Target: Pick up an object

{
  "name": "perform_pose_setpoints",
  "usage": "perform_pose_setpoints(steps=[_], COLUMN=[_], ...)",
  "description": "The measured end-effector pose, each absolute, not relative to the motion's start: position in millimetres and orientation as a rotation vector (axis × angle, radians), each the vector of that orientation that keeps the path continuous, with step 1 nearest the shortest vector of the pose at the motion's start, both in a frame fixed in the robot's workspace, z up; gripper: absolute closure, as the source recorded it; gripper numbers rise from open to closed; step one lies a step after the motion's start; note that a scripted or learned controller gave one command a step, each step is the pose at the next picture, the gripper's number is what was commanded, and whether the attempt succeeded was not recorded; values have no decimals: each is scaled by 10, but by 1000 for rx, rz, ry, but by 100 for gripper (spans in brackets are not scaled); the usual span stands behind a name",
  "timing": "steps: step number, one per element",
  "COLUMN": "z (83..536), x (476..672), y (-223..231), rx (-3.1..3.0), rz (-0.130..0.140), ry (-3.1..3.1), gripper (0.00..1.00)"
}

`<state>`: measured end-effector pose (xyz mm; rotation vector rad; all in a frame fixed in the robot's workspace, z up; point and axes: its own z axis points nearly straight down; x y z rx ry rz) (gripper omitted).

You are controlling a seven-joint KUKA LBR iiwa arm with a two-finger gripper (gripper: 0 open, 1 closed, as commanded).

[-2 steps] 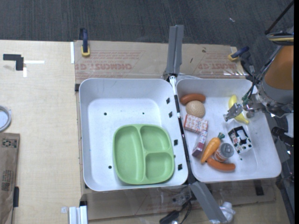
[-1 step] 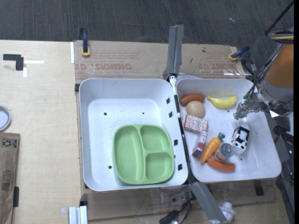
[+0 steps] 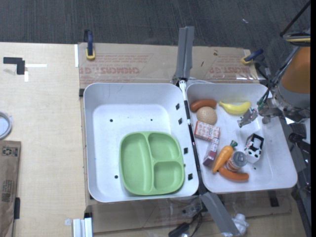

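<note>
The right bin holds several toy foods. A yellow banana lies at the back, with a brown-red sausage and a tan bun to its left. Below them are a pink box, a smaller carton, an orange carrot, a grey can, a second red sausage and a black-and-white cow-patterned piece. My gripper hangs over the right bin, just right of and below the banana's tip. The grey arm with its orange band enters from the right.
The left bin carries a green divided plate. A grey divider post stands between the bins at the back. Clamps hold cardboard behind the bins. A tape roll lies at far left.
</note>
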<state>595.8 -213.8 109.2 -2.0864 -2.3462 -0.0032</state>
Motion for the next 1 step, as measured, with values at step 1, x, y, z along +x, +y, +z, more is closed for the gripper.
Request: perform_pose_setpoints(steps=[1], z=[897], x=[5222], y=[-2109], rx=[-2098], rz=[-3], ry=[-2324], gripper=[0])
